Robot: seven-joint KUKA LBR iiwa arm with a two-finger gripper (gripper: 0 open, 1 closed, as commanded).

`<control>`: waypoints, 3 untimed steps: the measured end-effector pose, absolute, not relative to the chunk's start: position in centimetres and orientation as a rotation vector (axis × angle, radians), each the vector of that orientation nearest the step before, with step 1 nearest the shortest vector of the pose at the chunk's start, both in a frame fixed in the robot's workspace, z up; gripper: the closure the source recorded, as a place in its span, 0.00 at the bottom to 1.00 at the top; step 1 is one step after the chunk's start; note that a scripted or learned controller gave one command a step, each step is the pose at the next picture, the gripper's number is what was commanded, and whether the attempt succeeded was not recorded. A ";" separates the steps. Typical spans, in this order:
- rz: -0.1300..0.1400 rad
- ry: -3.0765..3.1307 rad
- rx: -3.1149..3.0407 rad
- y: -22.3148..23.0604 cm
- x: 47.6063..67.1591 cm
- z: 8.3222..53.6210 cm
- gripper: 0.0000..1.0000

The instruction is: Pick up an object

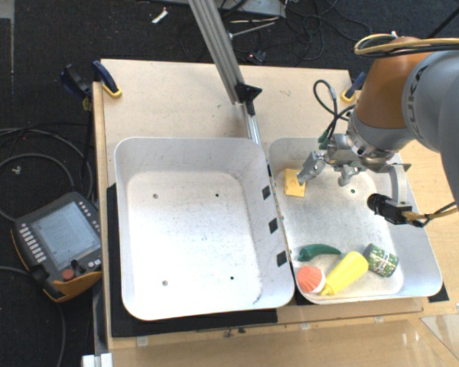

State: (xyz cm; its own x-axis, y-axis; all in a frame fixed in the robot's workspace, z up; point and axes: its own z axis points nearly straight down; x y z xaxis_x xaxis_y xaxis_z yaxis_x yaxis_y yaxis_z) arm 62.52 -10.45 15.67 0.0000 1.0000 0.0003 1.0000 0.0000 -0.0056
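The end effector (329,168), a grey metal two-finger tool under the arm's wrist, hangs over the far part of the right-hand shallow white bin (413,239). Its two fingers are spread apart, one reaching left and one pointing nearer and right, with nothing between them. The left fingertip (307,171) sits just beside a small pale yellow block (294,183), which lies on the bin floor close to the bin's left wall; whether the tip touches the block cannot be told.

Along the near edge of the same bin lie four more things. A dark green curved piece, shaped like a pepper or pod (319,251), lies left of centre. Just nearer than it is a round red and white object (310,279), and touching that on its right is a yellow plastic bottle (346,271), tilted on its side. To the right of the bottle, in the near right corner, is a small green patterned can (382,261) on its side.

A black cable connector (384,206) hangs over the bin to the right of the end effector.

The grey arm with its orange band (390,90) enters from the right. The left-hand white bin (187,228) sits beside the right one on a pale wooden surface (176,98). A handheld control pendant (57,239) lies on the dark floor at far left.
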 end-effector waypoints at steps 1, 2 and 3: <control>0.005 -2.219 -2.217 -9.6 62.1 10.8 0.00; 0.003 -2.220 -2.221 -9.5 62.0 9.4 0.00; -0.001 -2.220 -2.223 -9.5 62.1 10.6 1.00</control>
